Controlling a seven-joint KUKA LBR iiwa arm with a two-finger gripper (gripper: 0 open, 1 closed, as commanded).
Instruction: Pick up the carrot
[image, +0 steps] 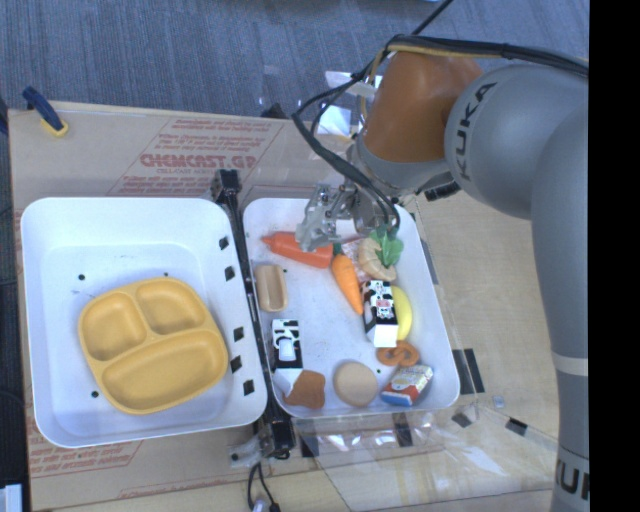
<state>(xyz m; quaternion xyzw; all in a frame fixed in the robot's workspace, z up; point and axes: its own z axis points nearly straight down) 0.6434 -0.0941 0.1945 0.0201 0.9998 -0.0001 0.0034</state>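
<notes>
Cardboard-covered bench, two white bins side by side. Left bin (50, 230) holds a yellow divided plate (152, 345). Right bin (432, 300) is crowded with toy food. Two carrot-like pieces lie there: a smaller carrot (348, 283) with a green top at mid-bin, and a longer orange piece (297, 248) near the upper left. Gripper (322, 222) hovers low above the longer piece's right end. Finger spread: cannot tell, and nothing is visibly held. To do the step well: centre over one body, straddle its narrow width, and avoid the neighbouring items.
</notes>
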